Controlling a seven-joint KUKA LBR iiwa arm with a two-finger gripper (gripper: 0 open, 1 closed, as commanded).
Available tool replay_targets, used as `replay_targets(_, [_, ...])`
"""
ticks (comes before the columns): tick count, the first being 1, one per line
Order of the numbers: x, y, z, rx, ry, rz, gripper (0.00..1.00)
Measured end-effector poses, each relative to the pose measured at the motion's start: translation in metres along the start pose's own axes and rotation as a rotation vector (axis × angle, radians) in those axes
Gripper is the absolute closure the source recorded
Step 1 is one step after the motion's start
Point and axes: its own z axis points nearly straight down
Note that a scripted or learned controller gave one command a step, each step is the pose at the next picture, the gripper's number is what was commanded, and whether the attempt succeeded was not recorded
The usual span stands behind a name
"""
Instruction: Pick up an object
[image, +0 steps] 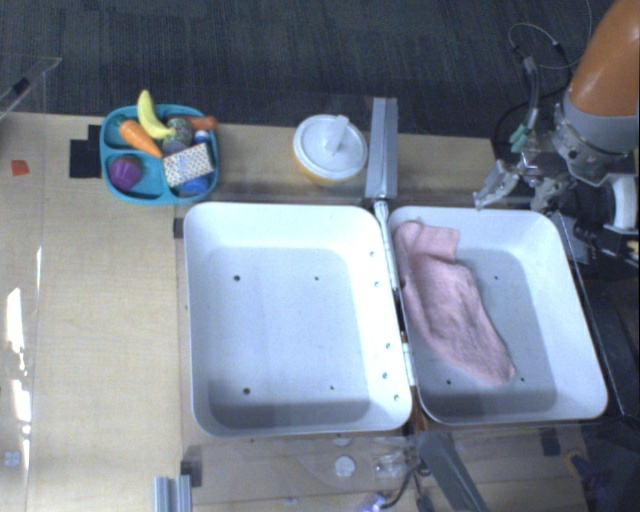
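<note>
Pink cloth (452, 305) is what I'm watching — it lies crumpled along the left side of the right bin (570, 300), one end riding up against the divider wall. My tool (520, 185) hangs above that bin's far rim, well apart from the cloth, fingers spread wide with nothing between them. Left bin (210, 300) sits just beside. Back on the tabletop (90, 330) I see a blue tray of toy food (160, 152) and a white-lidded yellow container (330, 148).
</note>
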Motion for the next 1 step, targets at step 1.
replay_targets(1, [-0.0243,0.0138,0.1766,0.002,0.0,-0.059,0.0])
